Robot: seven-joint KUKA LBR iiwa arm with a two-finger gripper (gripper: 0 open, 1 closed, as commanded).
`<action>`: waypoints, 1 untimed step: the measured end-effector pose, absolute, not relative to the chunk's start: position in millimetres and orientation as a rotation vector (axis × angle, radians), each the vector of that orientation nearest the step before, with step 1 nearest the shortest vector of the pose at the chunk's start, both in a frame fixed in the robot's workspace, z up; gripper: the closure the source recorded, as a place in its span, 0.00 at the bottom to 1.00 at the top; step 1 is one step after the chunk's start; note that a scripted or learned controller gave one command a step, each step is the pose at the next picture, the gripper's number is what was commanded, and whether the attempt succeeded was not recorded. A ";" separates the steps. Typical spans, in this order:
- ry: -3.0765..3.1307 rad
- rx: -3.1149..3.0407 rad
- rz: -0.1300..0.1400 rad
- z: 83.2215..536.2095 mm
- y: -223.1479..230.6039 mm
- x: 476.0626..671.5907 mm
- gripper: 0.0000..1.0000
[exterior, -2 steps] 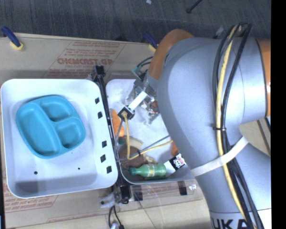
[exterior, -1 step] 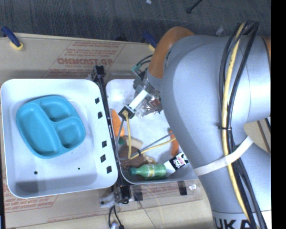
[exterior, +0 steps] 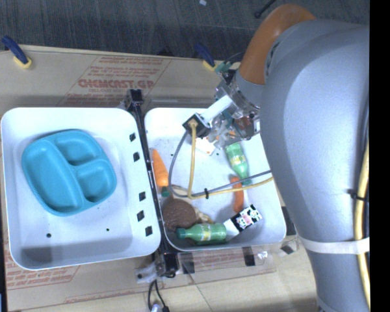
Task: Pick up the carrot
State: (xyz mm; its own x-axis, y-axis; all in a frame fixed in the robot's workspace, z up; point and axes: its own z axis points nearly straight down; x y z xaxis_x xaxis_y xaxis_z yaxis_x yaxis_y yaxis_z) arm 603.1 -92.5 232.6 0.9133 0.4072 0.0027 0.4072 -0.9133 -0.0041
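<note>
At the far left of the frame the left bin (exterior: 13, 194) holds a blue sectioned tray (exterior: 68, 169), which lies in the bin's upper left part with its three compartments facing up. Along the seam between the two bins runs a black divider strip (exterior: 143, 174), and just right of it, against the left wall of the right bin (exterior: 172, 119), lies the carrot (exterior: 159, 168), pointing roughly up and down the frame with its narrow end toward the top. Below the carrot, in the lower left corner of that bin, sits a brown rounded object (exterior: 177, 213), and touching its lower right side lies a green bottle (exterior: 205, 233) on its side along the bin's bottom wall. To the right of this bottle is a small black-and-white carton (exterior: 246, 218), with a second orange piece (exterior: 238, 197) just above it. A yellow cable and a dark cable (exterior: 182, 155) loop down across the middle of the bin. Higher up, a second green bottle (exterior: 236, 159) lies tilted beneath the gripper (exterior: 231, 125), which hangs over the upper right part of the bin, well apart from the carrot. The grey arm (exterior: 318, 142) fills the right of the frame.
</note>
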 end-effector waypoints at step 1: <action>-0.656 -3.064 0.011 228.2 -91.0 601.4 0.00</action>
